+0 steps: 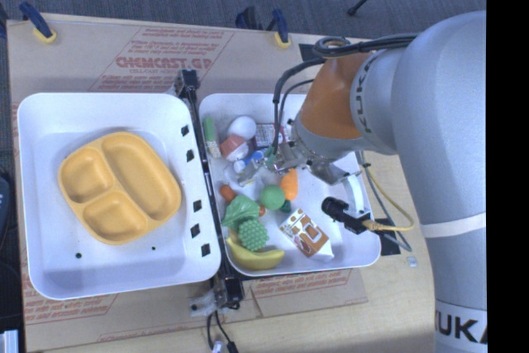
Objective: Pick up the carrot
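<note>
The carrot [289,183] lies in the right bin [361,252], just right of a green ball [272,197] and directly under the jaws [281,162]. Whether the jaws are open or closed I cannot tell. A yellow tray [118,187] sits in the left bin [50,264].

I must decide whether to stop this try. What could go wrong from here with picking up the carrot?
1. The carrot touches a green ball, so the gripper may catch or push the ball instead.
2. The right bin is crowded: the banana and snack packet lie close and may be disturbed.
3. The arm hides the gripper, so the grasp is hard to check.
</note>
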You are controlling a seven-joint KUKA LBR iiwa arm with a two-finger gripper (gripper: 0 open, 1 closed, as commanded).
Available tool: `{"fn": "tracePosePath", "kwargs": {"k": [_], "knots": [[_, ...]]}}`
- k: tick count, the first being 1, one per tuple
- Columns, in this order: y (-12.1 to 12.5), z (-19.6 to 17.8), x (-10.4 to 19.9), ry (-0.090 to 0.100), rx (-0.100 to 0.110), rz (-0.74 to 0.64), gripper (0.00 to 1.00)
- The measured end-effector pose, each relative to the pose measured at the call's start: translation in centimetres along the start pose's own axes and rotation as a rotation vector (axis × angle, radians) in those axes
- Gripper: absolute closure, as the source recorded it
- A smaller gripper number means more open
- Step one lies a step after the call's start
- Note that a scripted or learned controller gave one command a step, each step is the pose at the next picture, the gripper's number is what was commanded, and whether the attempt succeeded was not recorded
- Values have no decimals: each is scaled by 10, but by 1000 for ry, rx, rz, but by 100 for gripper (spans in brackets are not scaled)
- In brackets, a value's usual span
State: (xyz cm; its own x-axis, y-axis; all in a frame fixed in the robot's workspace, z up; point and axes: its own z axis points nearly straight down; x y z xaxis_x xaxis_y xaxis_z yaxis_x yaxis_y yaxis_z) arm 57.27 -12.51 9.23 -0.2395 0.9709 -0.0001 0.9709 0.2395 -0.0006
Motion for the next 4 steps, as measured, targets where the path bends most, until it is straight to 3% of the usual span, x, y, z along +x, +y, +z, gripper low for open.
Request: {"fn": "tracePosePath", "kwargs": {"k": [1, 2, 3, 4], "knots": [[0, -10, 0, 2, 3, -5, 100], [-53, -173, -2, 0, 0, 203, 100], [-54, -173, -1, 1, 1, 203, 0], [-15, -78, -32, 2, 5, 276, 0]]}}
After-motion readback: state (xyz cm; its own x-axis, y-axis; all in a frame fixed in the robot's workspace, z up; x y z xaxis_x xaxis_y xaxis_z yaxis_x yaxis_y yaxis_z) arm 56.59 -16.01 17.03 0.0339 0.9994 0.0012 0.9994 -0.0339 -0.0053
